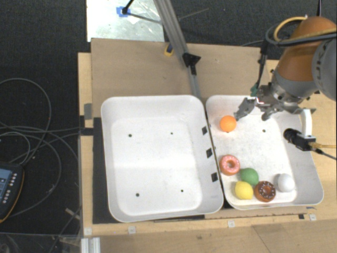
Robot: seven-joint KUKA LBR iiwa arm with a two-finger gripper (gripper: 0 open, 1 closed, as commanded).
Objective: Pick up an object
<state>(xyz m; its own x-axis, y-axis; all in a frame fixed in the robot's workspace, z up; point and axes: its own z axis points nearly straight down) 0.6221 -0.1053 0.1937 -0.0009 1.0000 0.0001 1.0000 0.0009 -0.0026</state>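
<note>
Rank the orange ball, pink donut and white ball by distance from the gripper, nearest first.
Measured from the gripper in the camera view:
1. Orange ball, just left of it, upper part of the right bin.
2. Pink donut, mid-bin by the left wall.
3. White ball, near corner on the right.

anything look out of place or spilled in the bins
Nothing stands out. The orange ball sits apart near the gripper; the pink donut, green ball, lemon, chocolate donut and white ball cluster inside the right bin.

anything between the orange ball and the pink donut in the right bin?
No. In the camera view, bare white bin floor separates the orange ball from the pink donut. The gripper sits up-right of the ball, off that line.
</note>
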